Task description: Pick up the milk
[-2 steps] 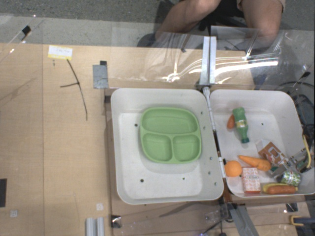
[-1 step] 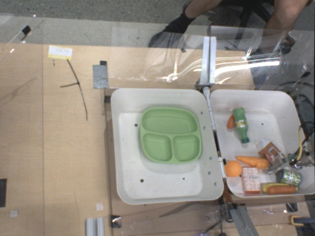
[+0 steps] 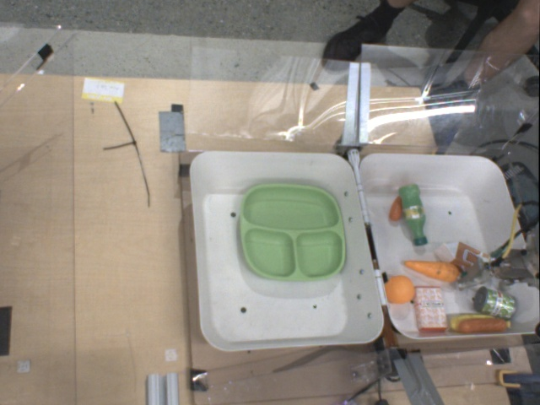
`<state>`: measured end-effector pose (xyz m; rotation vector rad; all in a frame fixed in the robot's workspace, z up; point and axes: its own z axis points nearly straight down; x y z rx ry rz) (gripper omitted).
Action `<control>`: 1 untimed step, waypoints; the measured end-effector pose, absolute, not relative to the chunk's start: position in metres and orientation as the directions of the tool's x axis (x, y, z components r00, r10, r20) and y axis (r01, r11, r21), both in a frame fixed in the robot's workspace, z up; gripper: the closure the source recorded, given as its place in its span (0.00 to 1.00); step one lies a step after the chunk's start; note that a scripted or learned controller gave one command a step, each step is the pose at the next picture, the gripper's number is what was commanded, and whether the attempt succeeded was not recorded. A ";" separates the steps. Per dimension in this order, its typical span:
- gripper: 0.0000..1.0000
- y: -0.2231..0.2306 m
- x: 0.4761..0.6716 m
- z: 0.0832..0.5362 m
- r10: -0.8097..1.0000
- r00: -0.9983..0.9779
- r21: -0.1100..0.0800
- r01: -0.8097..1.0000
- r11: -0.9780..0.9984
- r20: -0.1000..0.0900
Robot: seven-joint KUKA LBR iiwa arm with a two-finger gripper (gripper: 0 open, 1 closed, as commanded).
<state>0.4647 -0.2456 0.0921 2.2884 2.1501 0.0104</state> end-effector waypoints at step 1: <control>0.00 -0.240 0.471 0.093 0.873 0.487 0.002 0.873 -0.488 0.015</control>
